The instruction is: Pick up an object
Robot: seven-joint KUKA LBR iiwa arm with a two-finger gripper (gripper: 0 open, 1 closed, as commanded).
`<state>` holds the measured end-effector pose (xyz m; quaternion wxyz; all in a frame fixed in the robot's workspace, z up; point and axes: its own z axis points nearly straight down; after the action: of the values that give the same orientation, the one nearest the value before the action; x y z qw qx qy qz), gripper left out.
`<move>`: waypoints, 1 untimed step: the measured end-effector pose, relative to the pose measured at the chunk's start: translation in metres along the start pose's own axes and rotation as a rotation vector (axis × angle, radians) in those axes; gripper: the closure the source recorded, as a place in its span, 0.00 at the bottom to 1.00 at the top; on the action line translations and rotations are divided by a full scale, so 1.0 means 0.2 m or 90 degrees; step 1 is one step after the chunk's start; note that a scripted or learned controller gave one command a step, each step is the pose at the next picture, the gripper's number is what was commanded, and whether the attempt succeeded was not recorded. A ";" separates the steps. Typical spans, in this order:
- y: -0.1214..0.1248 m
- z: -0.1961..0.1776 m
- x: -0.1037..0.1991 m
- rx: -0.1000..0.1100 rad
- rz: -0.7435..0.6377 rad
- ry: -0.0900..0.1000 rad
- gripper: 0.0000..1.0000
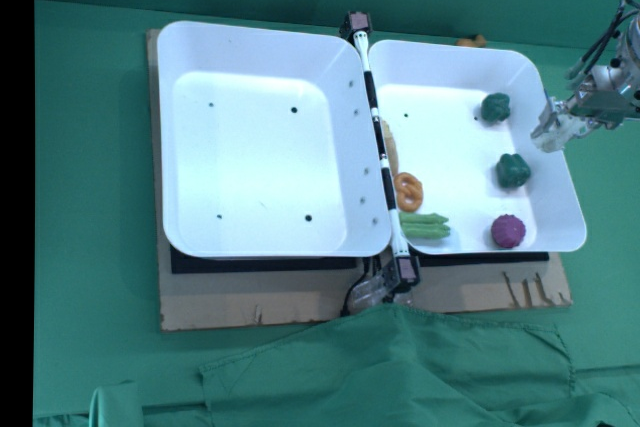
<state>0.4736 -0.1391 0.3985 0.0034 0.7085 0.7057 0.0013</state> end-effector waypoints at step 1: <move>0.00 -0.04 0.04 0.000 -0.002 0.001 1.00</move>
<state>0.4742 -0.1305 0.4067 0.0031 0.7076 0.7066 0.0017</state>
